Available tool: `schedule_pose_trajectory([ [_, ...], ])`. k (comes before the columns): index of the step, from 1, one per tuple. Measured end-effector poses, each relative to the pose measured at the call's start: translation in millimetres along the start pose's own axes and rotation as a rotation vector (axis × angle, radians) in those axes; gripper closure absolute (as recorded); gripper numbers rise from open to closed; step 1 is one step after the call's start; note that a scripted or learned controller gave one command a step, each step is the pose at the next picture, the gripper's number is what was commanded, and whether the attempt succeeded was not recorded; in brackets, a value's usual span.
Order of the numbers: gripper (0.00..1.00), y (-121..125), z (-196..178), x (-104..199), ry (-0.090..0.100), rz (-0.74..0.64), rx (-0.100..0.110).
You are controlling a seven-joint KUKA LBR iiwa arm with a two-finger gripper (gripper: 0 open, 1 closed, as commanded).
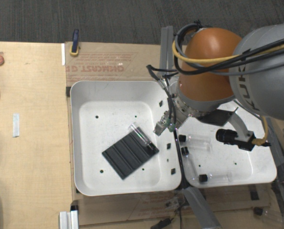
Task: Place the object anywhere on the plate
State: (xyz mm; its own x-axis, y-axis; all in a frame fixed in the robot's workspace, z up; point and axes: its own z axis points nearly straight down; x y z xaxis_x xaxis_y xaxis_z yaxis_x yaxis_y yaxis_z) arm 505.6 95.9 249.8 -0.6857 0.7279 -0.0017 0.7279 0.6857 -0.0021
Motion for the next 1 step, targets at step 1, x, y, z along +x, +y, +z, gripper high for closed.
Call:
schedule_pose_trajectory([
  [1,1.00,-0.7,-8.2,-2.2,-0.001,0.003,0.001],
])
